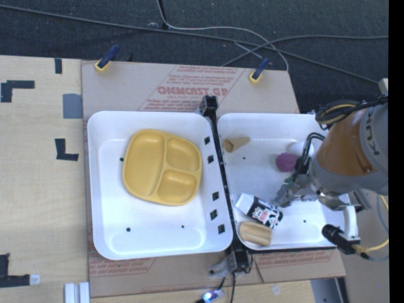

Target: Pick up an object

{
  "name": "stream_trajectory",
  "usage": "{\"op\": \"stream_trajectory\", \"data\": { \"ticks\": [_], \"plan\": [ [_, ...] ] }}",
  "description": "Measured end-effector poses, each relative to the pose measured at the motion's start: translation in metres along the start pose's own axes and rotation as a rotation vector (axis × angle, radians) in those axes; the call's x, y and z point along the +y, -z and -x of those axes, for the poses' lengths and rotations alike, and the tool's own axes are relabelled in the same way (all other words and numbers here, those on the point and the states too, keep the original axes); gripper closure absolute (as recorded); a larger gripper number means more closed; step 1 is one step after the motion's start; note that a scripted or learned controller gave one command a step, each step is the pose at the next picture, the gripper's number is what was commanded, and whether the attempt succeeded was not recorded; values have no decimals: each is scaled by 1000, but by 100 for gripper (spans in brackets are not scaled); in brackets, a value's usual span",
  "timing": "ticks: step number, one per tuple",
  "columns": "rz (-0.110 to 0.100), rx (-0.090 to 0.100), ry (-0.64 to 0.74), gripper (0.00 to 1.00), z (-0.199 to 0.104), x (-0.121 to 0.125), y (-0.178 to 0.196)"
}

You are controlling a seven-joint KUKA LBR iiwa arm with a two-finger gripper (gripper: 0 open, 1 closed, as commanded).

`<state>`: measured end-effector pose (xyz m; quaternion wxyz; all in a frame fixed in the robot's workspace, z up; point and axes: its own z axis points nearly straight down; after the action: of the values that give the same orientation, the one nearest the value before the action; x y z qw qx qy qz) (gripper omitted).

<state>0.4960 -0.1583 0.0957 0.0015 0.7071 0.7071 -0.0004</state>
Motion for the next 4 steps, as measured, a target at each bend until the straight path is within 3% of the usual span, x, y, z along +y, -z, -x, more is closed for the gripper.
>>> {"op": "stream_trajectory", "data": {
  "ticks": [2,3,4],
  "plan": [
    [3,1,1,100,12,-6,108],
    [0,2,2,100,12,-5,129],
    [-2,3,5,100,-38,0,127]
  ]
}}
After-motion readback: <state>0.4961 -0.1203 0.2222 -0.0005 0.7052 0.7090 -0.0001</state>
